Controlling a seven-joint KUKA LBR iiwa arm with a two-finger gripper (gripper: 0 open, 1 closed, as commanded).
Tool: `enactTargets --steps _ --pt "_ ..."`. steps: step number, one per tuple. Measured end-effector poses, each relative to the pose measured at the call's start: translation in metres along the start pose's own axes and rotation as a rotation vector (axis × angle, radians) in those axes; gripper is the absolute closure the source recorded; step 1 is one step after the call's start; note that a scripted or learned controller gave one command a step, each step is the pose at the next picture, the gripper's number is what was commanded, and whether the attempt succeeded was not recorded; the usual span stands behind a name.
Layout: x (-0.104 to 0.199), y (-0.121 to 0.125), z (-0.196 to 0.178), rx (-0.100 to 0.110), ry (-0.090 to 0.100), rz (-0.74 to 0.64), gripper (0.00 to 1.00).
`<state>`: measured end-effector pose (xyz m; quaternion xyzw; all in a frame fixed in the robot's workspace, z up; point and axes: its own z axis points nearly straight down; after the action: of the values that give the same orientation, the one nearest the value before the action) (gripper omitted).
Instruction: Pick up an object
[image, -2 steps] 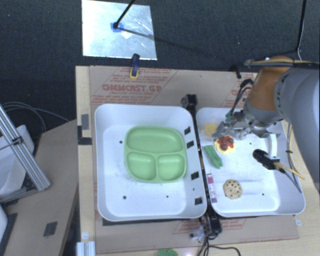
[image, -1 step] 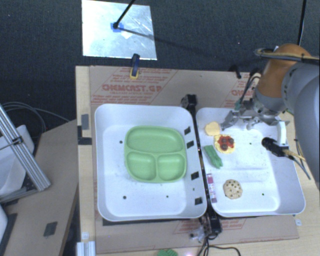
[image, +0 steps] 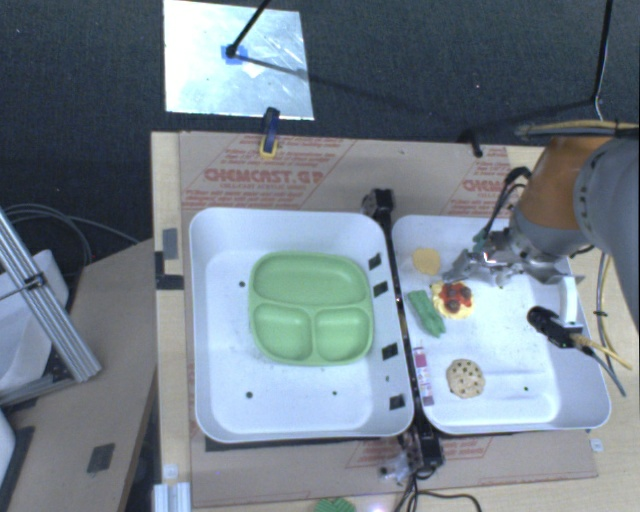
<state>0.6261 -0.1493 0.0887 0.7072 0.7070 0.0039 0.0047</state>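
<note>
Both bins (image: 300, 225) are white. The left bin holds a pale green divided tray (image: 310, 305). In the right bin: a plain yellow disc (image: 427, 261); a yellow piece with red and dark spots (image: 455, 298); a green pod-shaped item (image: 426, 313); a tan cookie with dark chips (image: 465, 378). The arm (image: 590, 195) is grey with an orange band. The bench board (image: 330, 165) is tan with red lettering.
</note>
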Motion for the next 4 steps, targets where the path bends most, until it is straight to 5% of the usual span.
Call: enactTargets --steps 1,2,3,4 --pt "-0.003 0.028 -0.012 0.006 0.0 -0.005 0.0" --pt "-0.06 0.021 -0.024 0.008 -0.002 0.002 0.0" --pt "-0.007 -0.018 -0.057 0.011 0.002 -0.007 0.0" --pt "0.016 0.011 -0.075 0.007 0.001 -0.008 0.0"
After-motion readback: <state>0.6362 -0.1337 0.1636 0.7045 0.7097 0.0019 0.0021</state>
